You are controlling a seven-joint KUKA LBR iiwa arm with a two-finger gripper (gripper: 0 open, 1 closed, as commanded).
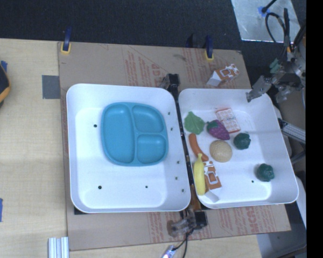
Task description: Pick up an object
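Fixed overhead camera, slanted down, both bins [75, 144]

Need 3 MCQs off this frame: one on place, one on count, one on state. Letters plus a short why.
1. Where is the blue divided plate?
A. left bin
B. right bin
C. on the cardboard

2. How many dark green round items lie in the right bin?
A. none
B. two
C. five

3. How does the yellow banana lie?
A. on the plate
B. outside both bins
C. against the right bin's left wall

Answers: 1 A, the plate sits on the left bin floor. 2 B, one beside the tan round piece, one nearer the front corner. 3 C, it lies along that wall.
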